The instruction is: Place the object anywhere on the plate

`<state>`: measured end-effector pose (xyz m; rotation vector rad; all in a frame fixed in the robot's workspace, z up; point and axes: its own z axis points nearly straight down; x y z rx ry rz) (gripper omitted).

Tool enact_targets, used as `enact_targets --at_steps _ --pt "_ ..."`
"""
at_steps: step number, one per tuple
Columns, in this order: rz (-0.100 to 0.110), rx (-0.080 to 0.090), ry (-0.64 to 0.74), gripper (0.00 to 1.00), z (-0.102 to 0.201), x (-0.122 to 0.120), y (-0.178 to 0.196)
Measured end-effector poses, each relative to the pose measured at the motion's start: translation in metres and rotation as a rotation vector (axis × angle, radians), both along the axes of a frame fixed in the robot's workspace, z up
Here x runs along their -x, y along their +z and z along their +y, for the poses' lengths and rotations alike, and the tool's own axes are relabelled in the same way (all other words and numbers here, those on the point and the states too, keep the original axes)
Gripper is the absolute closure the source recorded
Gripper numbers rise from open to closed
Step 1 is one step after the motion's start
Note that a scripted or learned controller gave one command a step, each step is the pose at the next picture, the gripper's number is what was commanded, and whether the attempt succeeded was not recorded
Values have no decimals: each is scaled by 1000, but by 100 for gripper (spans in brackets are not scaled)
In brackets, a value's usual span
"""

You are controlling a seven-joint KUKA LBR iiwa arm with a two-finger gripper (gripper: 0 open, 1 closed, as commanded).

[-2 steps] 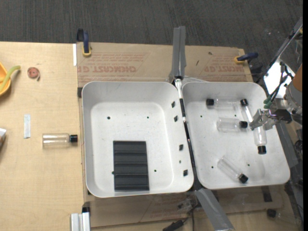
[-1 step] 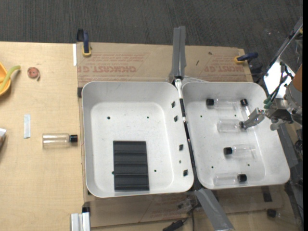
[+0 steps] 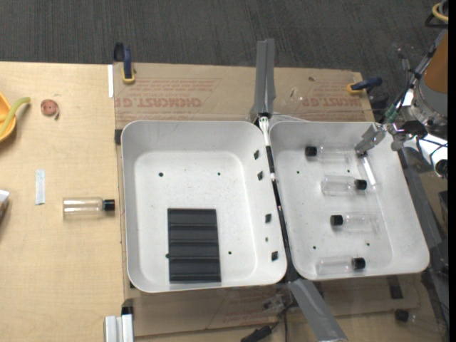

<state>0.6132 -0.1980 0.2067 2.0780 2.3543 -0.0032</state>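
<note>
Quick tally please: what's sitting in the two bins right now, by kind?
Clear bottles with black caps, right bin: 4
Black ribbed plate, left bin: 1
Total: 5

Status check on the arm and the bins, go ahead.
End effector over right bin's far edge, holding nothing visible. Four clear vials lying in that bin. Dark ridged plate in left bin, unobstructed.

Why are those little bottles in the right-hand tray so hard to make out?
In the camera view, the clear bottles nearly vanish against the glossy right bin; mainly their black caps stand out. Lighting is even, shadows soft. The gripper looks slightly blurred.
</note>
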Motion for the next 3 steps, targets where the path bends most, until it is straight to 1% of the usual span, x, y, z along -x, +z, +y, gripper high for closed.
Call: enact_targets --at_steps 1,2,3 --pt "-1 0 121 0 -16 -46 -8" --pt "-1 0 223 0 -24 -12 116" --pt "0 -1 156 0 -25 41 234"
